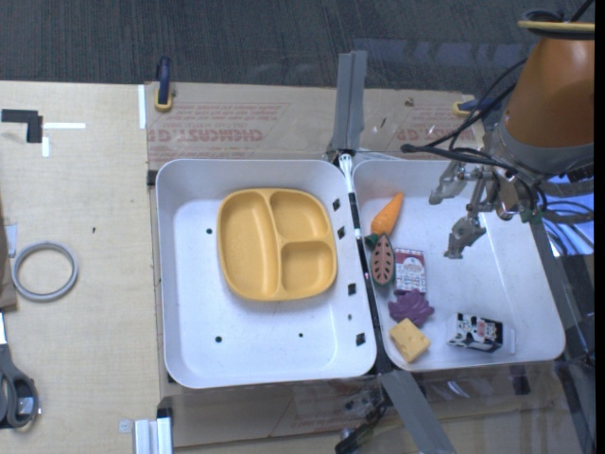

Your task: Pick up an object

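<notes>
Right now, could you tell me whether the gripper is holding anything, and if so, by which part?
Nothing is held. The gripper hangs over bare floor of the right bin, apart from the carrot and the other items.

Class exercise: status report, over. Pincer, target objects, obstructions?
Pincer above right bin, holding nothing. Carrot, cheese wedge lie along left wall. Path clear.

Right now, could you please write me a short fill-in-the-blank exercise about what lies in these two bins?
1. The yellow divided plate lies in the ____ bin.
2. The toy carrot is coloured ____.
3. The plate has ____ compartments.
4. The tool hangs above the ____ bin.

Missing words: left; orange; three; right
</notes>
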Controlling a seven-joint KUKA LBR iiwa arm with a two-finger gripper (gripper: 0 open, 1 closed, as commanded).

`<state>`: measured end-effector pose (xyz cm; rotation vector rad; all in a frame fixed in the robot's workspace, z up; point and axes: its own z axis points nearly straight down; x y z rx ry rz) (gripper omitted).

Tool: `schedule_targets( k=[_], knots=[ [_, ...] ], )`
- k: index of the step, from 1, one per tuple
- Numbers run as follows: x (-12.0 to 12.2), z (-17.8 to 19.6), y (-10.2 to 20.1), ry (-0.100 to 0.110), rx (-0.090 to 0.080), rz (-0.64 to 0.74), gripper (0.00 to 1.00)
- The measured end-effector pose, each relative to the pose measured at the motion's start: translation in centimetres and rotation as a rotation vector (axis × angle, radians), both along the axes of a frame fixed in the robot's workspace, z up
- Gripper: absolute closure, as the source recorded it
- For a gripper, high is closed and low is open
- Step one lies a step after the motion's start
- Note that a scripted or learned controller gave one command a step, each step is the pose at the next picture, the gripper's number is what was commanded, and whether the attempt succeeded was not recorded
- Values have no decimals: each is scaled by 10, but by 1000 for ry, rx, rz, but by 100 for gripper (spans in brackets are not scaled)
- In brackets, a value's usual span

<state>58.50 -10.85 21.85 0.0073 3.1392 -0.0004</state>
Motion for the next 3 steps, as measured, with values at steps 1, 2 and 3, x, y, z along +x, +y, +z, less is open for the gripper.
schedule_targets(
  k=[1,2,3],
  knots=[
    [27,-76,-10,0,-1,190,0],
    [75,-126,-50,-2,0,66,0],
    [75,-125,-50,-3,-1,66,0]
  ],
)
